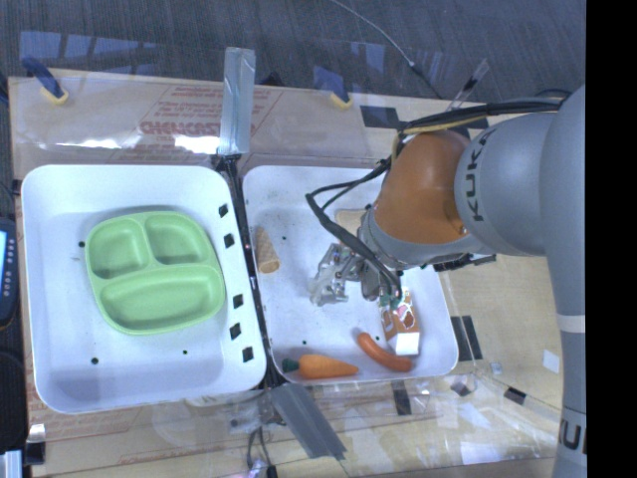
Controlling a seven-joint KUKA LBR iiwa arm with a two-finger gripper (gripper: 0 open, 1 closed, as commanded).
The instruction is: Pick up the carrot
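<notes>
Arm (498, 187) overhead; carrot (320, 367) lies below the tool (333, 285), apart.

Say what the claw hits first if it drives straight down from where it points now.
Probably bare floor of the right bin. The claw hangs over open white; the carrot lies nearer the front wall. Depth is unclear.

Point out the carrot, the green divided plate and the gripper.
carrot (324, 367), camera view, middle of its orange body.
green divided plate (152, 303), camera view, floor of its large compartment.
gripper (328, 285), camera view, between its fingertips.
</notes>
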